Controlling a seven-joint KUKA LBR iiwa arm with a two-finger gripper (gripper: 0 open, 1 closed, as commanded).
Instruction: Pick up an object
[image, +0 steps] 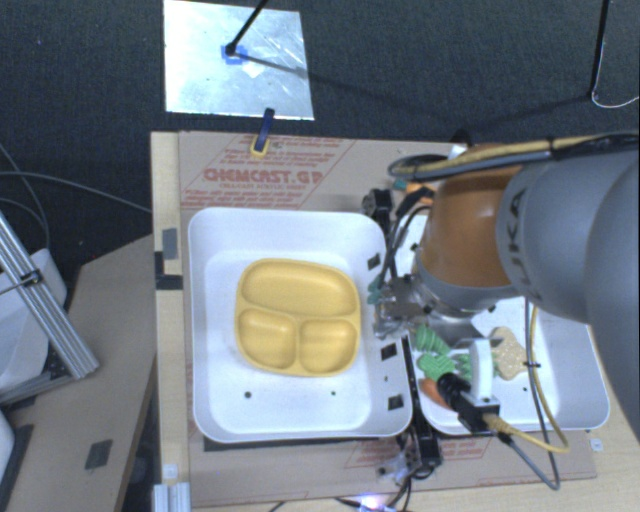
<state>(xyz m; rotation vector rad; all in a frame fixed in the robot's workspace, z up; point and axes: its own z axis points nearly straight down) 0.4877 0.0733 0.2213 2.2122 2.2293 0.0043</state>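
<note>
The grey arm with its orange band (465, 230) hangs low over the right bin (585, 395) and hides most of it. Below the wrist, a green leafy toy (432, 348) lies by the bin's left wall. An orange piece (434, 390) sits just in front of the green toy. A beige lumpy item (509, 353) lies to its right. The gripper itself is hidden beneath the wrist body.
The left bin (215, 400) holds a yellow divided plate (298, 316) with three compartments. A cardboard sheet (270, 170) lies under both bins. A shiny foil square (237, 60) rests on the dark floor behind the bench.
</note>
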